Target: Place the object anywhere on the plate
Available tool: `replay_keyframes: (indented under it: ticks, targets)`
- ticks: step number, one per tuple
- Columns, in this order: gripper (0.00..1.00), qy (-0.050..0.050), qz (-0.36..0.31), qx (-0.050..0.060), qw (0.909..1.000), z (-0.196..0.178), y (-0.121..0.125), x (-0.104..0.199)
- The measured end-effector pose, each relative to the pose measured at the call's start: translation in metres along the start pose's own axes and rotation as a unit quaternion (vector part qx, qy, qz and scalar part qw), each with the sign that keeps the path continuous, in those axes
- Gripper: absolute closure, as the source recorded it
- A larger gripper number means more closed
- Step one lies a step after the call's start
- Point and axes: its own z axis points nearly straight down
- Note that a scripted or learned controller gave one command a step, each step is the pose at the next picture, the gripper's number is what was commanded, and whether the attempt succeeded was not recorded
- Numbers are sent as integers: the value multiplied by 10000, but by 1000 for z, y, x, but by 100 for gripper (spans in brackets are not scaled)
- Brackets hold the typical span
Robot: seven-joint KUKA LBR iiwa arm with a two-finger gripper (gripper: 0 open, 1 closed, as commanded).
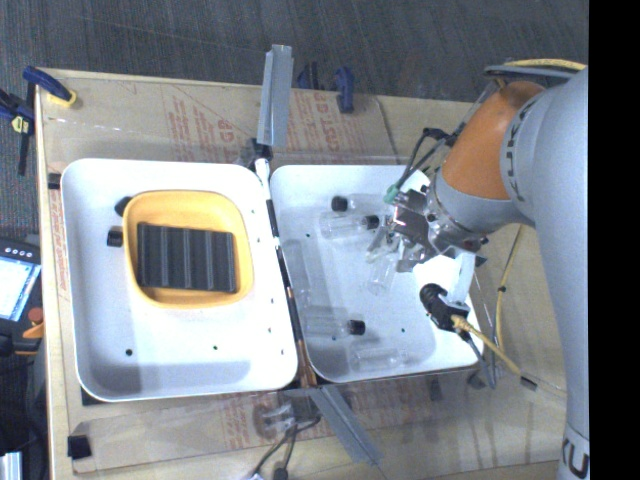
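Two shallow white bins sit side by side on the counter point(150, 128), which looks like brown board printed with red lettering. In the left bin point(90, 358) there is a yellow plate point(190, 208) with rounded corners, and a dark ribbed slab point(187, 258) lies across its middle. A small black piece point(115, 237) rests just beside the plate's left edge, with another dark bit near the plate's upper left corner.

The right bin point(300, 183) holds several clear plastic things that are hard to make out against the white. One clear piece with a black cap point(339, 205) lies toward the far side, another black cap point(355, 326) shows nearer the front, and a clear piece point(385, 353) sits by the front wall. I take these clear things to be the objects meant for the plate; all of them are in the right bin, well apart from the plate.

The grey arm point(540, 168) with its orange band reaches in from the right, its wrist low over the right half of the right bin. The gripper point(392, 248) hangs among the clear pieces there. It is too cluttered and blurred to say whether anything is between its fingers or how they stand.

A metal bar point(275, 93) stands at the far seam between the bins, and blue clamps point(50, 86) grip the counter's far edge.
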Motion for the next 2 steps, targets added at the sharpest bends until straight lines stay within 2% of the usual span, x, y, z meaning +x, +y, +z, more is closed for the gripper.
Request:
replay_keyframes:
  ticks: [1, 2]
  targets:
    - [100, -9, -1181, 10, 9930, -29, -41, 72]
    - [100, -15, -2081, -10, 9781, -25, -22, 132]
